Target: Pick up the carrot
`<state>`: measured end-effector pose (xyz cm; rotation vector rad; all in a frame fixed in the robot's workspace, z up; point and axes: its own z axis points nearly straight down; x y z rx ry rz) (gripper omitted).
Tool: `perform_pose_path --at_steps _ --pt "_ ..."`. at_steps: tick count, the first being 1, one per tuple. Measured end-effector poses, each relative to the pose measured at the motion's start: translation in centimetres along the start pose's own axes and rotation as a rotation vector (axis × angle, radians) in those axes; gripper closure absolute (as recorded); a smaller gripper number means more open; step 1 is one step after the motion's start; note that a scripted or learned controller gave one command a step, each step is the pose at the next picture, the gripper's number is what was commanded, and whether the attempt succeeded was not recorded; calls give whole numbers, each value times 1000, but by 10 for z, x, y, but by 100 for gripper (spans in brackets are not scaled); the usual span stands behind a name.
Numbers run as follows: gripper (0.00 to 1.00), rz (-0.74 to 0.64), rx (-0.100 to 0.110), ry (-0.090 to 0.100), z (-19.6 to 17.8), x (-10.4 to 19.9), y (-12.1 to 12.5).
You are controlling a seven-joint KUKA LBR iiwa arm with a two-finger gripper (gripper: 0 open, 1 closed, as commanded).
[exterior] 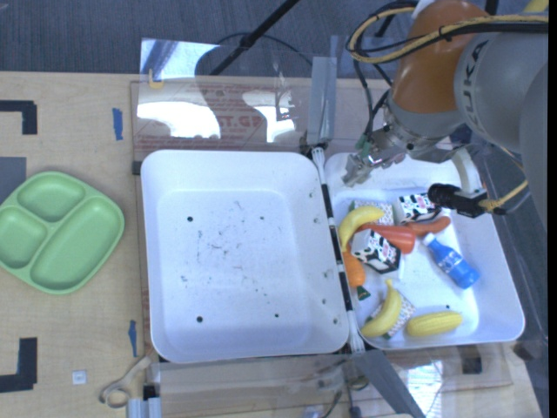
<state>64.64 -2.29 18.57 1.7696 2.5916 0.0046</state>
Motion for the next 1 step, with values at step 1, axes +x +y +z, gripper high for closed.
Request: perform_pose_path --at_steps 1 --pt "100 63 0 -1 0 -20 15"
